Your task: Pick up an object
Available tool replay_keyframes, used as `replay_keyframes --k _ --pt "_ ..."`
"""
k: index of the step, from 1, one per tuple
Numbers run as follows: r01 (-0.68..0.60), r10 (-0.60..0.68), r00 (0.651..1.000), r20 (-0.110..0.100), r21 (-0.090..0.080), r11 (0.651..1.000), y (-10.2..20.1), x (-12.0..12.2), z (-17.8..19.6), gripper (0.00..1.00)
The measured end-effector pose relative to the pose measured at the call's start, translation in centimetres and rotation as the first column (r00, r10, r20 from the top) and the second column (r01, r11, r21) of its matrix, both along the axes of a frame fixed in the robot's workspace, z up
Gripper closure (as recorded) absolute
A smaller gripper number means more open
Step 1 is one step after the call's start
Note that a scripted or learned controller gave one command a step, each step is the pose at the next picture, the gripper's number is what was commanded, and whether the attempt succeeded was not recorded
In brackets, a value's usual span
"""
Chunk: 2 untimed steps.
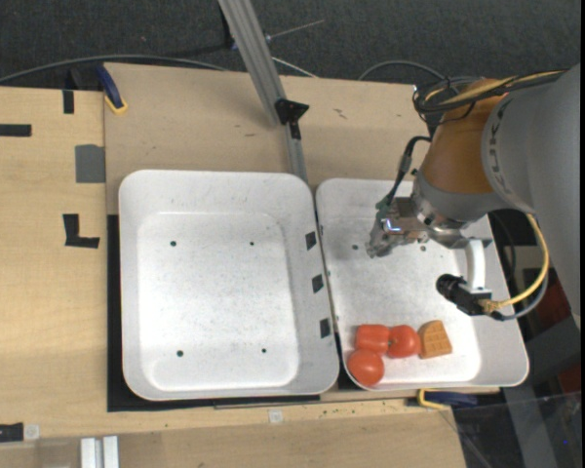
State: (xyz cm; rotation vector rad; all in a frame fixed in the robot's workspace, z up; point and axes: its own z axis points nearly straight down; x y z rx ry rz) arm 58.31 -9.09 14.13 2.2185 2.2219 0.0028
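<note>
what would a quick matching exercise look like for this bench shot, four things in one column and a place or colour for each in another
Things:
1. red objects
2. tan waffle-like piece
3. gripper
4. left bin

Descriptions:
A. over the upper part of the right bin
B. just right of the red cluster, near the bin's front edge
C. white tray on the side away from the arm
D. clustered at the right bin's front left

Pairs: 1-D, 2-B, 3-A, 4-C

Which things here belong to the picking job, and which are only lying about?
For the job: gripper over the right bin; red objects and the tan waffle-like piece at that bin's near edge.

Lying about: left bin, blue clamp, metal pole, black tape marks.
</note>
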Motion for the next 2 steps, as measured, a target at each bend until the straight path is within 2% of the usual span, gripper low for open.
replay_keyframes --k 1,2 --pt "0.000 0.000 1.000 0.003 -0.001 1.000 0.4 0.2 6.3 1.00" --pt "0.000 0.000 1.000 0.001 -0.001 1.000 0.4 0.3 9.9 1.00"
